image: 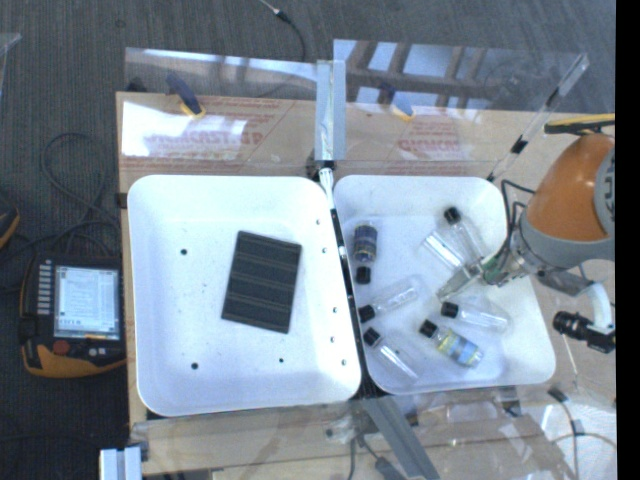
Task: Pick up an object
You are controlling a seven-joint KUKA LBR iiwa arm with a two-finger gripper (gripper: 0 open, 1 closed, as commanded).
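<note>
Grey arm with orange band reaching from the right into the right-hand shallow white plastic bin (495, 196) of small vials

The two-finger gripper (478, 273) sits low over the right bin, near its right wall; its state cannot be told from this view. Around it lie several clear plastic vials with black caps: one (460, 230) up and to the left of the gripper, one (477, 315) just below it, one with a blue and yellow label (453, 345) near the front, one (390, 353) at the front left, one (390, 297) in the middle, and a dark blue-tinted vial (364, 246) by the left wall. The left-hand white bin (160, 268) holds a flat dark ribbed rectangular pad (262, 281). Both bins rest on a tan wooden bench (215, 128) backed by clear plastic panels (445, 73), over dark grey carpet (60, 58). An orange-edged handheld control pendant with a lit screen (75, 313) lies on the floor to the left, cables trailing
</note>
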